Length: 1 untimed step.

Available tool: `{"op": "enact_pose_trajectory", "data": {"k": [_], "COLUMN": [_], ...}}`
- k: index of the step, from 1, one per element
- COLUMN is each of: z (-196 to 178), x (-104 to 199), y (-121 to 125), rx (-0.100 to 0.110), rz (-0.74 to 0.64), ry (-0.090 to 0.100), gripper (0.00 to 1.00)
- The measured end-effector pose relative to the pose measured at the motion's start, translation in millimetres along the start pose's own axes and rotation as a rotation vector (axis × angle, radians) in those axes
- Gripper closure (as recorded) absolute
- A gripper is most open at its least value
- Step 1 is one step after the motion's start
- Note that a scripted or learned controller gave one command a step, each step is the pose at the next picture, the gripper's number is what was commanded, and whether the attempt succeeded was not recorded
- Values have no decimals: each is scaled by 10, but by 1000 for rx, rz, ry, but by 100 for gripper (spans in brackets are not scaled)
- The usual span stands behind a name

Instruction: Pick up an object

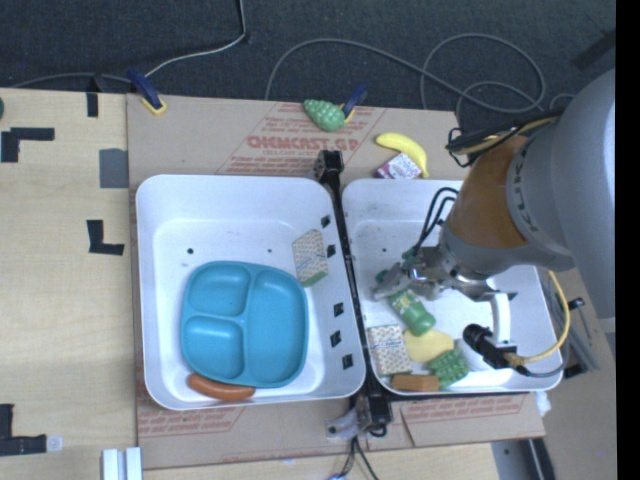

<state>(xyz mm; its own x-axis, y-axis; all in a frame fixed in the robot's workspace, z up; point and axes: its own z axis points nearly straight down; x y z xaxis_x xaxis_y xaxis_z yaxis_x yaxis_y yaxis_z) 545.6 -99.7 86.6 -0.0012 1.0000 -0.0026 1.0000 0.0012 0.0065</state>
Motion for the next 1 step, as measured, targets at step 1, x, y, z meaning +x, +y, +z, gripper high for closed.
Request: {"op": "enact_pose_trajectory", "data": {"k": [1], "z": [-2], "x": [-19], "y": [-415], "rx": [0], "rz": [1], "ry": [0], "gripper": [0]}}
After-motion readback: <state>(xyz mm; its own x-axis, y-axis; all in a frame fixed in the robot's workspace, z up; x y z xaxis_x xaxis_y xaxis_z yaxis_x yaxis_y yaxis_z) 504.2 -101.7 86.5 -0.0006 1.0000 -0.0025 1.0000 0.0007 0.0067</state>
